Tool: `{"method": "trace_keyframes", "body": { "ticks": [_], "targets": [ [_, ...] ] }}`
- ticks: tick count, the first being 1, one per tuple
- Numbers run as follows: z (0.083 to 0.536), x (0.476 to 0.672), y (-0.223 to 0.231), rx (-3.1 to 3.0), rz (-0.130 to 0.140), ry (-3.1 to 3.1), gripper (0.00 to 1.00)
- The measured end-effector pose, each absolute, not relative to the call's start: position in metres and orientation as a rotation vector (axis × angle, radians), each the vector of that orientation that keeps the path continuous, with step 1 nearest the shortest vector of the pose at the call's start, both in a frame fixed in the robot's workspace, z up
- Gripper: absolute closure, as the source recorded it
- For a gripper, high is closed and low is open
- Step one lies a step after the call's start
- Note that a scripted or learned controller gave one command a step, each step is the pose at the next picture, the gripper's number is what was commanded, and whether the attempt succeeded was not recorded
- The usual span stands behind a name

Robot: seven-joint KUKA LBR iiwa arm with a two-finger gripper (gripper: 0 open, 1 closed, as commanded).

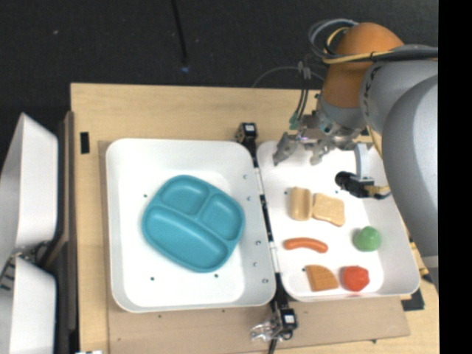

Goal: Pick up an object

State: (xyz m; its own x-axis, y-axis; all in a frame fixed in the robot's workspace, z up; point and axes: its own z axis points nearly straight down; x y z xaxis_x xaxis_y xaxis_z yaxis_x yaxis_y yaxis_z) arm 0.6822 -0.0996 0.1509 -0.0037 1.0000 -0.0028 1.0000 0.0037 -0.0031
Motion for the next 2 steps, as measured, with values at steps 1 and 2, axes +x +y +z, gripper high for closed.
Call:
{"method": "trace_keyframes", "body": {
  "ticks": [1, 2],
  "targets": [
    [0.099, 0.682, -0.101, -2.219, 0.007, -2.225, 0.00],
    [0.114, 0.684, -0.102, -2.222, 0.000, -2.231, 1.00]
  ]
}}
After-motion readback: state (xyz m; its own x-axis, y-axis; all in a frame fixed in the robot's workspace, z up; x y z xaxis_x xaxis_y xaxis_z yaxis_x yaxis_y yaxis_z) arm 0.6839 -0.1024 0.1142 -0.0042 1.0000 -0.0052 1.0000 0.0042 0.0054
